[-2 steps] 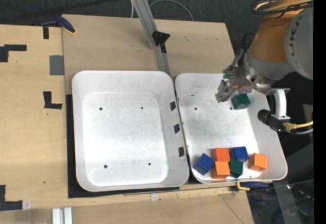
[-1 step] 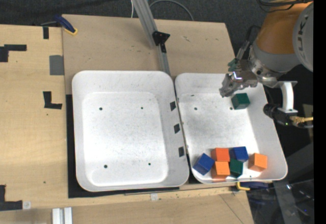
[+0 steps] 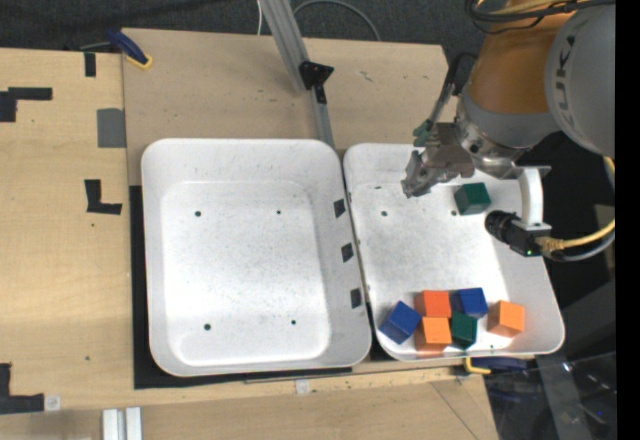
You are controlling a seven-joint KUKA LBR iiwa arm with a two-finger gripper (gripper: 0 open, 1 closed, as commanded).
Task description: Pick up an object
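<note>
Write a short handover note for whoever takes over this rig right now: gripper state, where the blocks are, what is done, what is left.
Gripper: over the upper part of the right bin, nothing seen between its fingers.
Green block: lies alone just right of the gripper.
Cluster at the bin's lower edge: blue block, two orange blocks, another blue block, dark green block, orange block.
Done: nothing lifted.
Left: grasp and lift one.

one camera sits fixed above the bench (image 3: 60,228) and looks down at a slant. it stands far enough back to take in both white bins, the left bin (image 3: 240,153) and the right bin (image 3: 420,248), side by side. the arm (image 3: 530,68) comes in from the right edge, and dark floor runs along the top.
</note>
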